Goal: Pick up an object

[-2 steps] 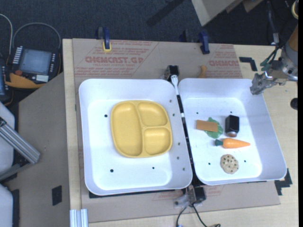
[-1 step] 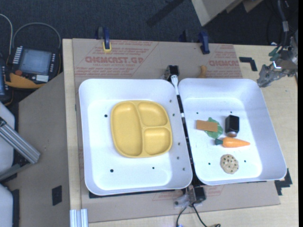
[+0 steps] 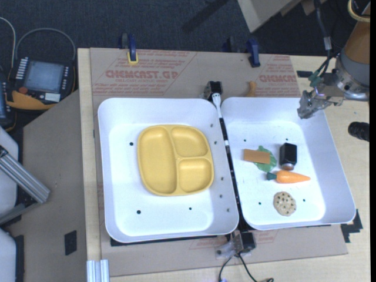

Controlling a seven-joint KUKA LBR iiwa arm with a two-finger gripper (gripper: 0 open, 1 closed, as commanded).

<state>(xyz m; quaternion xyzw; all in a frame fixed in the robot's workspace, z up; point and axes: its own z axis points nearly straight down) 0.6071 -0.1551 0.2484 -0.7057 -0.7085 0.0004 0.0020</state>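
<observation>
A handheld control unit (image 3: 40, 78) with a dark screen lies on the dark floor at far left, beside the bench. On the bench, a brown board (image 3: 176, 69) printed with red lettering carries two shallow white bins side by side, and two blue clamps (image 3: 130, 46) grip the board's far edge. The left bin (image 3: 117, 216) holds one thing: a yellow plate (image 3: 175, 158) divided into three compartments, lying flat near the bin's middle. A black strip (image 3: 225, 151) runs along the seam where the two bins meet. The right bin (image 3: 329, 210) holds four small objects gathered in its middle and near half: one tan block (image 3: 255, 155) with a green piece (image 3: 269, 160) showing from beneath it, one black block (image 3: 288, 154) just to its right, one toy carrot (image 3: 292, 178) lying on its side just below them with its tip pointing right, and one round speckled cookie (image 3: 285, 203) nearest the front rim, apart from the rest. At upper right, the single arm reaches in, its orange band (image 3: 358, 43) above a grey wrist, and its gripper (image 3: 308, 107) hangs over the far right corner of the right bin, well apart from all four objects and touching none of them. Whether it is clenched or released cannot be told from this angle; nothing is seen in it.
</observation>
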